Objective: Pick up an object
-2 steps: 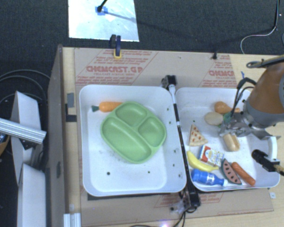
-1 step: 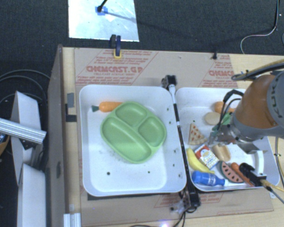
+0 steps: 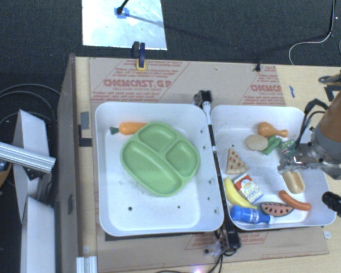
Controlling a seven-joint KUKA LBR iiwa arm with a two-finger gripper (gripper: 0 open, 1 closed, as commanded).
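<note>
The right bin (image 3: 230, 117) holds several toy foods. A chicken drumstick (image 3: 271, 130), a pale potato (image 3: 256, 143) and a green piece (image 3: 273, 145) lie at the back. A pizza slice (image 3: 235, 161) is on the left. A banana (image 3: 233, 191), a small carton (image 3: 249, 188), a blue bottle (image 3: 248, 215), a watermelon slice (image 3: 275, 209) and a sausage (image 3: 294, 200) lie along the front. My gripper (image 3: 291, 161) hangs low at the bin's right side, just above a tan bun (image 3: 294, 181) and next to the green piece. Nothing shows held in it.
The left bin (image 3: 105, 152) holds a green divided plate (image 3: 160, 158) and a toy carrot (image 3: 131, 128) at its back left. A divider rail (image 3: 211, 147) runs between the bins. The arm (image 3: 335, 129) and its cables cover the right bin's right edge.
</note>
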